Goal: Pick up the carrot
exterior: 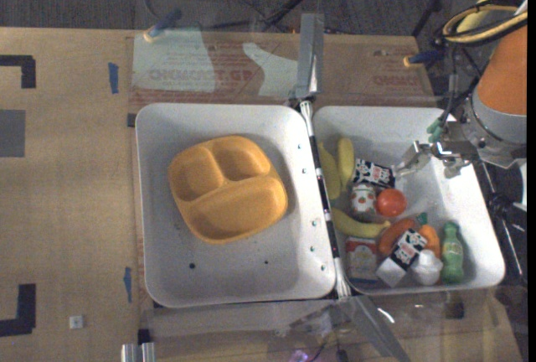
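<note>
Carrot (397,235) beside milk carton (409,248): looks light, stiff, smooth; grip across middle. Gripper (431,155) above carton, empty, fingers spread.

Divided plate (227,187) sitting in left bin (159,268); right bin (481,209) holding carrot (397,235) lower centre, bananas (345,163) lying left, bottle (452,252) lying right.

Orange carrot (396,235), lying slanted in the right bin (490,222), partly covered by a small carton (408,249), below and left of the gripper (435,152)
</note>
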`<state>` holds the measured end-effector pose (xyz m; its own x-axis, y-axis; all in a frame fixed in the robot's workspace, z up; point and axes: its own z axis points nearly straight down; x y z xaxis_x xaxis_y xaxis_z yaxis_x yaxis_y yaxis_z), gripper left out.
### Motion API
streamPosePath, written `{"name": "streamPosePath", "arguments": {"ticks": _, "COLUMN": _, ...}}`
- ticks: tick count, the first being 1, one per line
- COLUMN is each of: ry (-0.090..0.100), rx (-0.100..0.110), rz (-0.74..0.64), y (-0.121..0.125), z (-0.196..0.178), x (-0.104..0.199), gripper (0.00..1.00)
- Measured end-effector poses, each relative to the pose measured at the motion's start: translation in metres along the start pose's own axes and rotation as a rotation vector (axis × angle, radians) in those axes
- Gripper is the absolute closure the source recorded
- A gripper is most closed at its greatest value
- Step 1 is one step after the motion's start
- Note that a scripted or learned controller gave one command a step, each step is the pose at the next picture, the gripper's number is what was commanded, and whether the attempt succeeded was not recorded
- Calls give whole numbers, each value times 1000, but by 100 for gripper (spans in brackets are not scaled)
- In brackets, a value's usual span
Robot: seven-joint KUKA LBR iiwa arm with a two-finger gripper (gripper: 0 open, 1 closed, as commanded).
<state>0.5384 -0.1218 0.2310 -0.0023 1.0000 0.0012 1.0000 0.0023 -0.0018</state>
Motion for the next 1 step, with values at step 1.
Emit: {"name": "streamPosePath", "arguments": {"ticks": 1, "ry": -1, "rx": 1, "rz": 46, "y": -13, "z": 68, "x": -54, "gripper": 0}}
